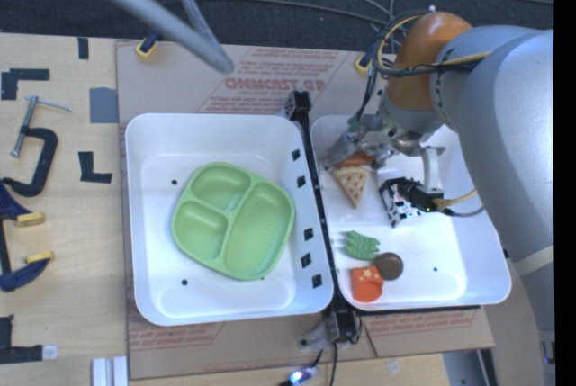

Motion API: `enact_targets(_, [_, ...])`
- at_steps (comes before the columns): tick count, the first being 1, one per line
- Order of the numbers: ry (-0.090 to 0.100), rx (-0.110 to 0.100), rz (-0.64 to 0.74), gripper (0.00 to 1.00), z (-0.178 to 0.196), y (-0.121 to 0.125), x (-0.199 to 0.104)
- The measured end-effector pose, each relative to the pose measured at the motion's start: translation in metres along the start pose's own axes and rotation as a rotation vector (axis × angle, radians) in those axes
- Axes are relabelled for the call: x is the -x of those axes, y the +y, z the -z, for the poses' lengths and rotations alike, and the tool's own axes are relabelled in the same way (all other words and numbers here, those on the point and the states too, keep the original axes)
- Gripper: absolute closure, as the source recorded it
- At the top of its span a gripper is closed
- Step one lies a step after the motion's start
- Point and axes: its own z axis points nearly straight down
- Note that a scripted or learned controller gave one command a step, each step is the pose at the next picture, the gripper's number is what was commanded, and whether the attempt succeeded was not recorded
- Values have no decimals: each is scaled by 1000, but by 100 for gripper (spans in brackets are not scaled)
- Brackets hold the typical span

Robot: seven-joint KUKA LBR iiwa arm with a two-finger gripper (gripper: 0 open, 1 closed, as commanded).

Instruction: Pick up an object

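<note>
- two shallow white bins side by side on a cardboard sheet (270, 74); divider strip (310, 204) running near-to-far between them, probably to keep loads separate.
- left bin (144, 195): holding a green divided plate (234, 219), lying flat and tilted askew near the middle, well apart from everything graspable in the other bin.
- right bin (468, 276): holding the small pickable toys, clustered toward its left half.
- pizza slice (352, 182): at the far-left of the right bin, point aimed near, crust end far, close under the wrist.
- cow figure (400, 200): black and white, just right of the slice, lying on its side by the look of it.
- green leafy piece (361, 243), brown round piece (389, 265) and red piece (366, 283): bunched at the near side, the brown and red ones touching or nearly so.
- gripper (364, 150): reaching in from the right, low over the far end of the right bin, orange band above it; likely lined up on the slice as nearest target.
- fingers: cannot tell whether spread or closed; wrist and cables in the way, nothing seen clamped between them.
- judged stage: approach or descent, no lift yet.
- risk: slice lying flat against the bin floor, little edge to catch; cow close enough to be nudged.
- clamps (31, 159) on the bench to the far left, outside both bins.
</note>
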Motion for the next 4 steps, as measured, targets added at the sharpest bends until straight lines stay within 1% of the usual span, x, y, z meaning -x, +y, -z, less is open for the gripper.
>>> enact_targets(1, [1,2,1,100,13,1,-1])
enact_targets(2, [2,5,-1,100,59,8,3])
enact_targets(3, [2,7,-2,100,117,0,5])
enact_targets(4, [1,7,-1,100,161,3,10])
